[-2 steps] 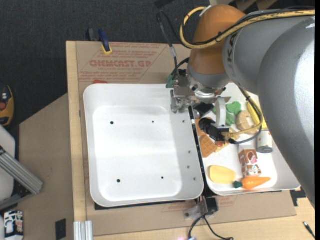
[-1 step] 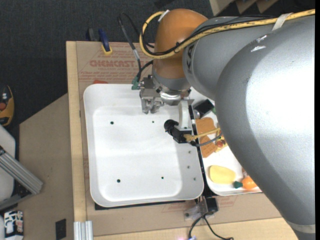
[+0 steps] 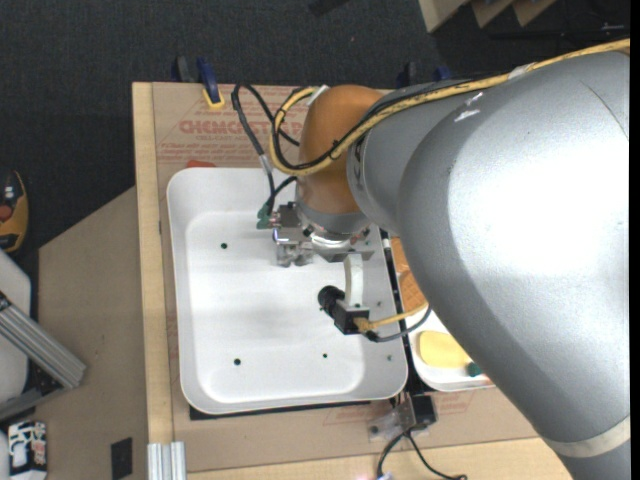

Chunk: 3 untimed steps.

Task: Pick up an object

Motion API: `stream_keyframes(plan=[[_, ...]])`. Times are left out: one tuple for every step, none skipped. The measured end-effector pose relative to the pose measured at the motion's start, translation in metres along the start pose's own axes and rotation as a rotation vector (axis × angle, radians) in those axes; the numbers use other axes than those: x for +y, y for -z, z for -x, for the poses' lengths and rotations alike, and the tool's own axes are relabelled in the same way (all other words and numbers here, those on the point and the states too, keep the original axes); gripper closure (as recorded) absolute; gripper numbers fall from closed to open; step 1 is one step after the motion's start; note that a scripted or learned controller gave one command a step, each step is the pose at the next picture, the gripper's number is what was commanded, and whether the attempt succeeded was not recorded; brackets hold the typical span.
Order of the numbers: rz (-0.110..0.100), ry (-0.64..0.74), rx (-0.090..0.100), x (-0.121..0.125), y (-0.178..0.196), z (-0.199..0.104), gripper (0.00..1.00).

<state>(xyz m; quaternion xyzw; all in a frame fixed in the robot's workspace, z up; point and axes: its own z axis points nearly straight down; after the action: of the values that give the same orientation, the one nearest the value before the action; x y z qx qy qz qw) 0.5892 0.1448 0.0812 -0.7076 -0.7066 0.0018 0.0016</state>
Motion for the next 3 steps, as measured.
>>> stream_keyframes(plan=[[-0.001,-0.004,-0.001,-0.015,0.003,0.053,1.0],[0.013,0.005,0.002,0.058,0.005,0.011,1.0],[0.008,0.0,0.0,0.078,0.004,0.028,1.0]])
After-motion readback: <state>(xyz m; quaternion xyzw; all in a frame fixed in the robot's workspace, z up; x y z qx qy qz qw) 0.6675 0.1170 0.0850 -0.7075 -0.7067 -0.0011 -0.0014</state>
